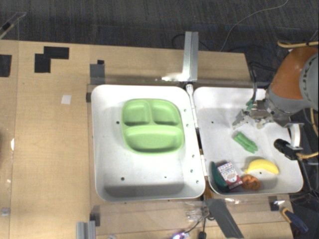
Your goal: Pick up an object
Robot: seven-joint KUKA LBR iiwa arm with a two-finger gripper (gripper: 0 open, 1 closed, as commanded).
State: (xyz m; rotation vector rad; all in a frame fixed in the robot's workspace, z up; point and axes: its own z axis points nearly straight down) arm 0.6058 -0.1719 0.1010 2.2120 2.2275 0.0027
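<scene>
My gripper (249, 122) hangs over the back of the right bin (219, 101), its fingers spread open with nothing between them. Just in front of it, a small green pod-shaped piece (245, 142) lies flat on the bin floor. A yellow banana (262, 168) rests near the front right corner. Along the front wall sit a small printed box (229, 172), an orange-brown lump (251, 182) and a dark teal item (215, 173).
The left bin (107, 148) holds a green divided plate (151, 125) in its back half. A metal post (191, 54) stands behind the wall between the bins. The arm's orange band (291, 73) is at the right edge.
</scene>
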